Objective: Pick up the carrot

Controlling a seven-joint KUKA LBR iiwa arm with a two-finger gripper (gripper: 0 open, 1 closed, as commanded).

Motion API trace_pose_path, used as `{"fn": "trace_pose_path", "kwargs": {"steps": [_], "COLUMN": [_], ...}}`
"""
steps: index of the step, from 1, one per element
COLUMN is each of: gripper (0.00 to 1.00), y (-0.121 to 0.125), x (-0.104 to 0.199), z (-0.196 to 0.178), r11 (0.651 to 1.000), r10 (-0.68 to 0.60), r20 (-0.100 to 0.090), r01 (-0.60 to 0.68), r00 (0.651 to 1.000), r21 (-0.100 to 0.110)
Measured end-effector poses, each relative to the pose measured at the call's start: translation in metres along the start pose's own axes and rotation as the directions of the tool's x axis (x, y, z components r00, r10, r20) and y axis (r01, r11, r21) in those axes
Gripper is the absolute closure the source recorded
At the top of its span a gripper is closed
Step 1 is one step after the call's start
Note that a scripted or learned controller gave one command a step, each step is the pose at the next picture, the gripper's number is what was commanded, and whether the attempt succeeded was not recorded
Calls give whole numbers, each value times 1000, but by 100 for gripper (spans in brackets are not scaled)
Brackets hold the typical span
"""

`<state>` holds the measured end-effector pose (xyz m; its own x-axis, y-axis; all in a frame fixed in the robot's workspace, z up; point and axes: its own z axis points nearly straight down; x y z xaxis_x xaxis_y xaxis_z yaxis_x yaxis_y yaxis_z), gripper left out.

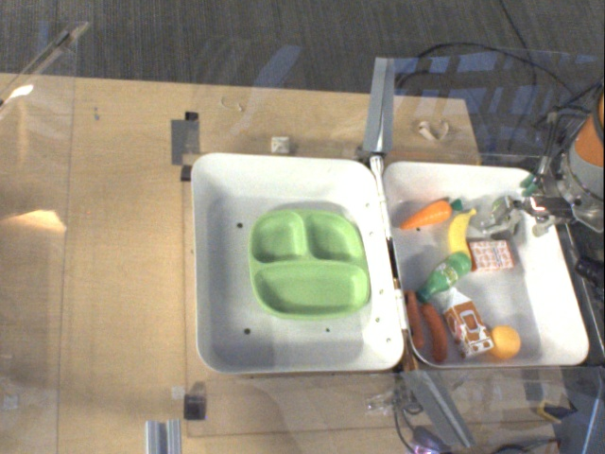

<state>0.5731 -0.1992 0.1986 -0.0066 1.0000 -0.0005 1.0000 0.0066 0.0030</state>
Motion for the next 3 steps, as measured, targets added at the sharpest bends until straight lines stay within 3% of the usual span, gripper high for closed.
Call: {"fn": "trace_pose_path", "kwargs": {"steps": [1, 2, 3], "gripper": [0, 0, 100], "y": [63, 84, 84], "x": [57, 33, 30], "z": [83, 109, 97], "r11": [990, 997, 997], "r10": [-144, 74, 72], "r20": [0, -3, 6], "r01": [144, -74, -72], "r00": [990, 997, 997], "r21": [0, 6, 4]}}
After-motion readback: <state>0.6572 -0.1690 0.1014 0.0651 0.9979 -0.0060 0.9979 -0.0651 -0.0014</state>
